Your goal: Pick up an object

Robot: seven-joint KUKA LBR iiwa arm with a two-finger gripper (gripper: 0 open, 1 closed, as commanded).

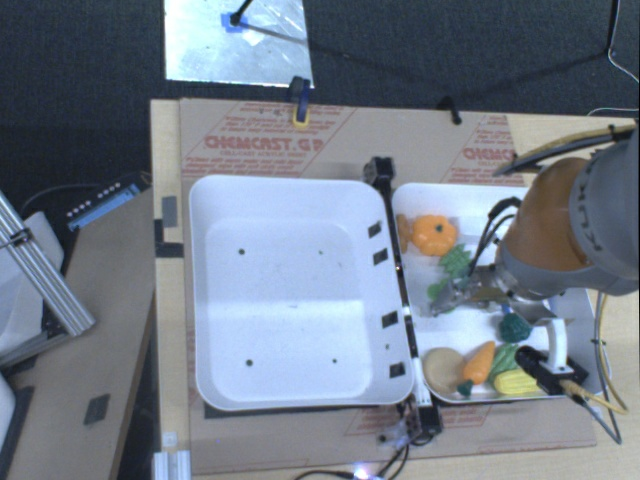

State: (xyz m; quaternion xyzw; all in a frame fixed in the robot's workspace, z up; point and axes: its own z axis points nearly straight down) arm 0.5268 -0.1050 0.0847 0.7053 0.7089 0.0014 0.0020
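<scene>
The grey arm with its orange band (548,218) reaches in from the right over the right-hand shallow white bin (470,196). Its two-finger gripper (447,295) sits low in that bin, pointing left toward the bin's inner wall; metallic fingers (458,290) are visible, but whether they stand apart or together cannot be told, since they merge with the green item beside them. A green leafy plastic vegetable (455,263) lies touching or just beside the gripper tip; contact cannot be confirmed. An orange pumpkin-shaped toy (434,234) rests near the far end of the same bin, apart from the gripper. At the near end lie a tan round flat piece (441,367), an orange carrot-shaped toy (479,361) just beside it, a yellow corn-shaped toy (515,382) and a small dark green rounded item (515,326). The left-hand shallow white bin (290,288) adjoins the right one. Both rest on a brown cardboard sheet (265,143) printed in red, reading "CHEMCAST GP", repeated in part at the right. A yellow and blue clamp (299,101) sits at the sheet's far edge.
</scene>
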